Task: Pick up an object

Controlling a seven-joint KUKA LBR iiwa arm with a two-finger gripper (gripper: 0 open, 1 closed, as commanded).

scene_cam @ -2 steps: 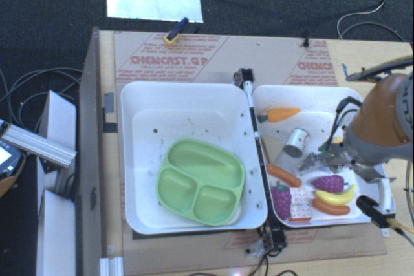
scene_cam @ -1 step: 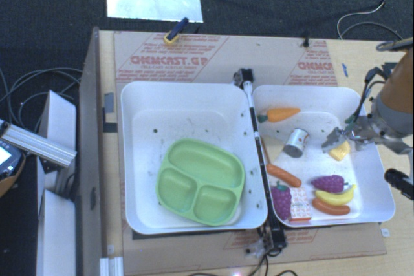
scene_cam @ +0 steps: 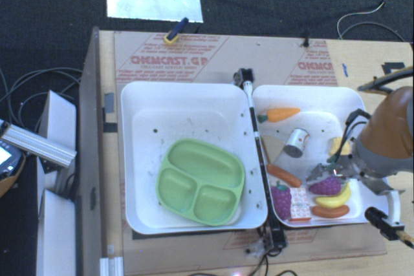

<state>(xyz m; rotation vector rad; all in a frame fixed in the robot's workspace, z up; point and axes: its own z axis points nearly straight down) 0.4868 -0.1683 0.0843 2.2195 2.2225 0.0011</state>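
The right bin point(scene_cam: 307, 103) holds several toy foods. An orange carrot point(scene_cam: 283, 114) lies at its back and a silver can point(scene_cam: 295, 142) sits in the middle. An orange-red sausage point(scene_cam: 283, 175) rests by the left wall. At the front are a purple grape bunch point(scene_cam: 325, 187), a yellow banana point(scene_cam: 334, 198) and an orange hot dog point(scene_cam: 330, 211). My gripper point(scene_cam: 327, 171) hangs just over the back of the grape bunch, at the end of the grey arm point(scene_cam: 388, 139). A yellow piece point(scene_cam: 336, 147) is partly hidden behind the wrist.
A green divided plate point(scene_cam: 200, 181) lies in the left bin point(scene_cam: 187, 100). A purple berry point(scene_cam: 281, 194) and a small picture card point(scene_cam: 299, 207) sit at the right bin's front left. A divider rail point(scene_cam: 255, 139) runs between the bins.
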